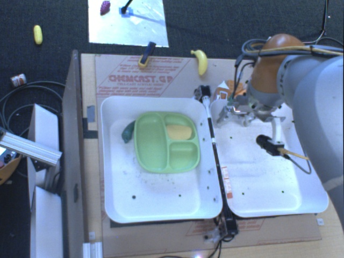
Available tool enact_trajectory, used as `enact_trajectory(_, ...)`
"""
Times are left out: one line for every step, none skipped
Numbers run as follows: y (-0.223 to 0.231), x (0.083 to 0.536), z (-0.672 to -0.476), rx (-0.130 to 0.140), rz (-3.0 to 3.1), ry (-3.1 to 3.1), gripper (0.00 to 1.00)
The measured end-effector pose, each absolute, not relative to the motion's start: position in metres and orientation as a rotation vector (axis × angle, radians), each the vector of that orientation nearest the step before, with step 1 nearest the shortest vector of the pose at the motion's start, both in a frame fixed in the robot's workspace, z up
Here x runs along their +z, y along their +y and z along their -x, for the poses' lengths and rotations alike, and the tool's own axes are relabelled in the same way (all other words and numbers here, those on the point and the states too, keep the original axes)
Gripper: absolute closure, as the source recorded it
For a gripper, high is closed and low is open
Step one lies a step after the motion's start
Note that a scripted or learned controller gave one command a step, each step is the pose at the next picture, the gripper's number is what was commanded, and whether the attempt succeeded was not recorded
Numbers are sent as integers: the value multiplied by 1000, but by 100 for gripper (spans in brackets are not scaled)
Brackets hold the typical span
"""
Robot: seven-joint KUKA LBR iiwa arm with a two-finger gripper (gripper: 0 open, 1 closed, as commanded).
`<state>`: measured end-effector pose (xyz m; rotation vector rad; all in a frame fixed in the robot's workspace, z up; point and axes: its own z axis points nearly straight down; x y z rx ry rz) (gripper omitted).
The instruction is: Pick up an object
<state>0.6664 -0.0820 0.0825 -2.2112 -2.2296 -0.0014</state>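
Note:
My gripper [236,114] hangs low over the far left corner of the right bin [269,192], with the grey arm and its orange band coming in from the right. Just behind it, at the bin's far rim, lies a small orange and white object [224,92], partly hidden by the wrist. In the left bin [161,203] sits a green divided plate [161,149] with a yellow piece [179,131] in its upper right compartment. A dark green object [128,131] lies against the plate's left edge. I see nothing held in the gripper.
A black divider [214,149] runs between the two bins. On the cardboard behind the bins lie a banana [201,61] and a blue and yellow tool [145,55]. Further off, a purple item [105,6] rests on a white sheet.

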Motion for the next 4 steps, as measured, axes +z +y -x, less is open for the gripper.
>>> enact_trajectory(-91,85,-669,-4,2221,-2225,0)
enact_trajectory(-114,86,-669,-3,2225,-2224,0)
enact_trajectory(-88,85,-669,-3,2216,-2230,0)
enact_trajectory(-89,96,-670,-7,2217,-2233,100)
